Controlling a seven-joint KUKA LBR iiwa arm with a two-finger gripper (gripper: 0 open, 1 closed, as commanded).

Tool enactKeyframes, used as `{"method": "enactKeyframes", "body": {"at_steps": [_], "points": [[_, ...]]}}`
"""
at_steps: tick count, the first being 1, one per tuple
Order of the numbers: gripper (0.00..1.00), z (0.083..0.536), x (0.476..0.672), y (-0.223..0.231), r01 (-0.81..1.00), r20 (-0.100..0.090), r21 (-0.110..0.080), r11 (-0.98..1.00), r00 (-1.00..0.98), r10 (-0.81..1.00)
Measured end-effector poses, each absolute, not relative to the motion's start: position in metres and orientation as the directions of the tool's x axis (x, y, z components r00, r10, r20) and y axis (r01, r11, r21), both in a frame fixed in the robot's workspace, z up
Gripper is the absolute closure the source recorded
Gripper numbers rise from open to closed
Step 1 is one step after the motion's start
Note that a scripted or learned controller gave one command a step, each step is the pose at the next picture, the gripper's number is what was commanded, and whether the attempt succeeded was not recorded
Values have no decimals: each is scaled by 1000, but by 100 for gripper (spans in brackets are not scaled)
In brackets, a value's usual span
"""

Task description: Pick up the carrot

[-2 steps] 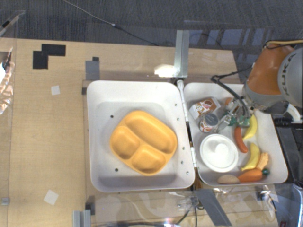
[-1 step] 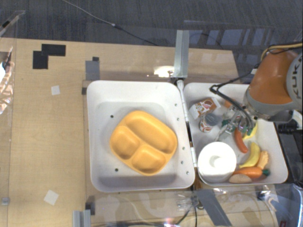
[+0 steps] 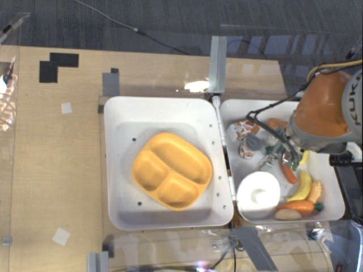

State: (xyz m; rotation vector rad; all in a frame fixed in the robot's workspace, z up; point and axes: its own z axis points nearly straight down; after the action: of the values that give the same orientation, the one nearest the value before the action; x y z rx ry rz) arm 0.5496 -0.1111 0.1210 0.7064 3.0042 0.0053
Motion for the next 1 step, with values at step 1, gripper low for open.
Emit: {"method": "enactKeyframes", "body": {"at_steps": [1], "points": [[0, 147, 516, -111, 486, -85, 27, 873, -869, 487]]}}
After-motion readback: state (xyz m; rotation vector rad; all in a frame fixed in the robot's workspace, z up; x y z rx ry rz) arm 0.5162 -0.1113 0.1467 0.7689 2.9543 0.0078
